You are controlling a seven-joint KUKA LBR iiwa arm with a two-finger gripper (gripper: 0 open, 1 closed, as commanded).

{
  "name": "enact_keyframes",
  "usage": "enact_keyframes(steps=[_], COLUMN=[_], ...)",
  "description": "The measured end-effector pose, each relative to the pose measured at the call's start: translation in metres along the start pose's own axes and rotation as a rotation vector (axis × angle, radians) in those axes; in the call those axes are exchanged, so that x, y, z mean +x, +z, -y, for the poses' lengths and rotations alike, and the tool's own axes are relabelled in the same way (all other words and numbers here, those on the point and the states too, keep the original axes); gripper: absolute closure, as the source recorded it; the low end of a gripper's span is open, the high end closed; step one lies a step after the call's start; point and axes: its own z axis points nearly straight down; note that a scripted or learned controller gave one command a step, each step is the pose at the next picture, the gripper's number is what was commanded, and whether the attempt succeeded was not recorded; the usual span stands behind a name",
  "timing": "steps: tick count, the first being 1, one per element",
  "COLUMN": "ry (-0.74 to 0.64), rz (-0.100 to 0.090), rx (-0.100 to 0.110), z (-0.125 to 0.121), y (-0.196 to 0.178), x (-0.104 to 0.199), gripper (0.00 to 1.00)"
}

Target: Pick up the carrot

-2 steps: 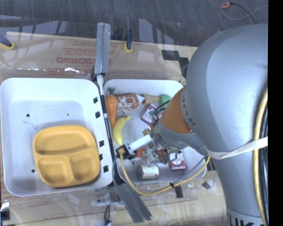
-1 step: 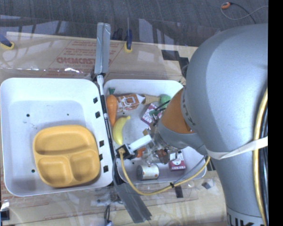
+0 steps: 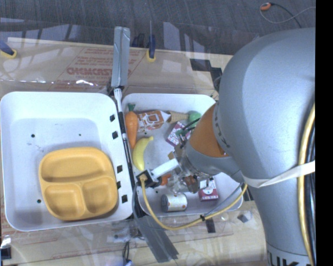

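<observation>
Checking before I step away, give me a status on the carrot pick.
Claw low in right bin, nothing seen held. Carrot lies by the left wall, apart from claw. Banana touching carrot's lower end.

Red print on the cardboard (image 3: 94, 65) is illegible.

The carrot (image 3: 131, 127) (orange, green top pointing away) lies lengthwise along the right bin's left wall.
</observation>
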Motion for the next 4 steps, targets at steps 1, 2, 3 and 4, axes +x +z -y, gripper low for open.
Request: enact_keyframes(steps=[1, 2, 3, 4], ry=[0.0, -0.034, 0.016, 0.014], rz=[0.0, 0.004, 0.004, 0.004], rx=[0.0, 0.002, 0.002, 0.001], z=[0.0, -0.006, -0.029, -0.008], y=[0.0, 0.004, -0.036, -0.121], x=[0.0, 0.033, 0.013, 0.017], gripper=[0.0, 0.0, 0.0, 0.0])
